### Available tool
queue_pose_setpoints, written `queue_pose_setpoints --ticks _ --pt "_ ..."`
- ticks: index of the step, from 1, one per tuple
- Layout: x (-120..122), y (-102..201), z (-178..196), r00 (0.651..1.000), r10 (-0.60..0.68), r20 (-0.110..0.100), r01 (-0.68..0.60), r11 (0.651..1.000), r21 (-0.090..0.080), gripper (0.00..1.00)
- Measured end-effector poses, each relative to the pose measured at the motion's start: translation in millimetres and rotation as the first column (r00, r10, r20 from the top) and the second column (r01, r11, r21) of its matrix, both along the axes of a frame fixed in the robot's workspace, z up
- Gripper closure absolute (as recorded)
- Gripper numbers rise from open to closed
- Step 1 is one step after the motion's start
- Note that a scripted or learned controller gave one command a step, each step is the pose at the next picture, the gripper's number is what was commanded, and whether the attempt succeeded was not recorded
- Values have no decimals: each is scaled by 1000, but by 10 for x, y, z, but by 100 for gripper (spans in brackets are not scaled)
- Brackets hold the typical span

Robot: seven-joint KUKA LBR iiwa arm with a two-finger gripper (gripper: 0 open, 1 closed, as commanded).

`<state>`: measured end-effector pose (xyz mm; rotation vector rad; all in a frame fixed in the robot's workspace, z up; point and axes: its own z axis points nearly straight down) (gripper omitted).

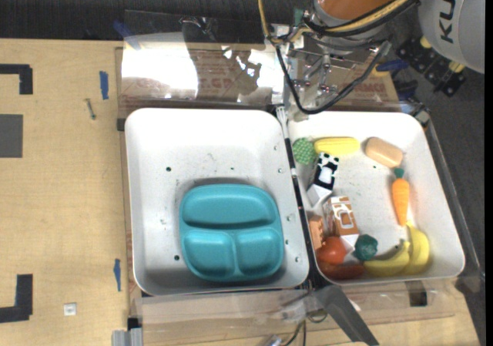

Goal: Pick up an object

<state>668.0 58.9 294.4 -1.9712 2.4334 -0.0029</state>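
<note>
My gripper (322,84) hangs under the orange wrist band, over the back rim of the right bin (443,206) near its left corner. Below it in that bin lie a yellow corn cob (337,146), a green knobbly piece (304,150) and a tan bread roll (384,152). Further forward are a black-and-white card (326,170), a small orange-and-white carton (341,218), an orange carrot (400,199), a red tomato (331,253), a dark teal piece (366,246) and a yellow banana (408,254). I see nothing hanging from the gripper.
The left bin (154,152) holds a teal divided tray (229,230) toward its front. A clear plastic sheet (200,75) lies behind both bins. Cables loop around the wrist. Bare wooden bench (54,183) stretches to the left.
</note>
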Motion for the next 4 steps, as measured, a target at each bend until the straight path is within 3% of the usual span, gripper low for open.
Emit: queue_pose_setpoints --ticks 1,2,3,4 --pt "-3 -104 -25 986 166 -1 -166 986 -1 100" --pt "-1 -116 193 957 290 3 -290 957 -3 100" --pt "-54 -315 -86 855 518 -6 -518 855 -2 100" --pt "1 -375 209 857 515 3 -515 857 -6 100"
